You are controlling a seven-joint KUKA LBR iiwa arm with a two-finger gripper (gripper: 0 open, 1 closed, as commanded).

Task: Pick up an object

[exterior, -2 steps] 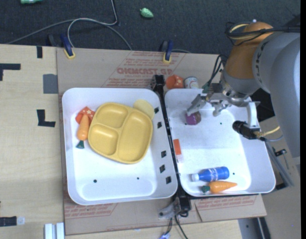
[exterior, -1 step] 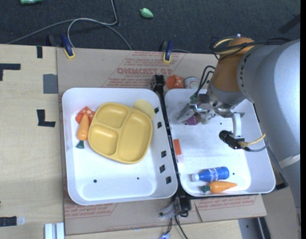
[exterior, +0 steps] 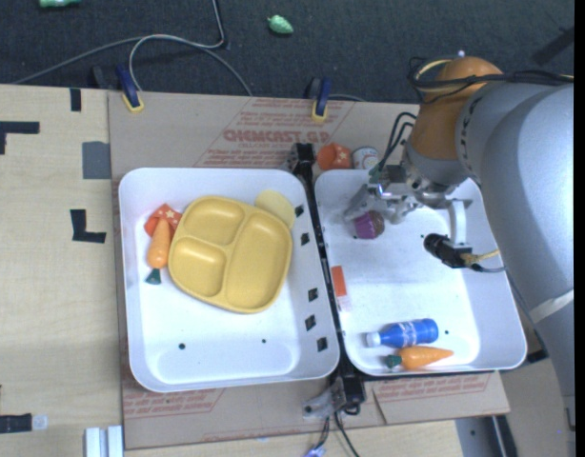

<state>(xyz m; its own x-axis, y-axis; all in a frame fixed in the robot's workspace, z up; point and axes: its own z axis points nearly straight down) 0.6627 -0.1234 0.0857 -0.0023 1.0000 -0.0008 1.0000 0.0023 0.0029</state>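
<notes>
Two white bins stood side by side. Over the right bin [exterior: 483,341] the gripper [exterior: 373,208] hung low at the far end, its fingers on either side of a small purple object [exterior: 369,225] — it seemed pinched between them. Near the front wall lay a blue bottle [exterior: 403,333] and a carrot [exterior: 421,356]. A yellow divided plate [exterior: 229,253] filled the left bin [exterior: 207,360].
</notes>
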